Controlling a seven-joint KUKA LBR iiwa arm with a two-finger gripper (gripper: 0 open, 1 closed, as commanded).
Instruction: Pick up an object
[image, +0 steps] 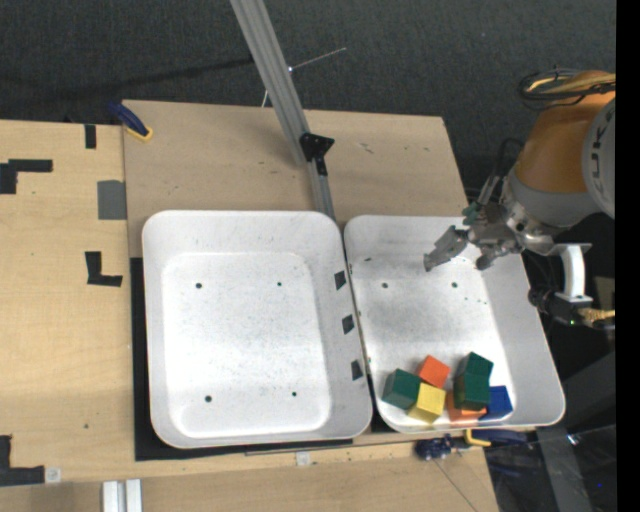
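Two white bins sit side by side on the bench, and the right bin (400, 300) is our landmark. All the objects are bunched in that bin's near corner: a dark green block (402, 388), an orange block (434, 371) touching it, a yellow block (430, 401) just in front of those two, a second green block (475, 378) further along, and a blue block (499, 401) tucked against the bin's near wall. Up at the far end of the right bin hangs the gripper (460, 250), well apart from the pile, with its two grey fingers (441, 250) spread apart and nothing between them. The left bin (160, 300) lies alongside the right bin, their walls touching.
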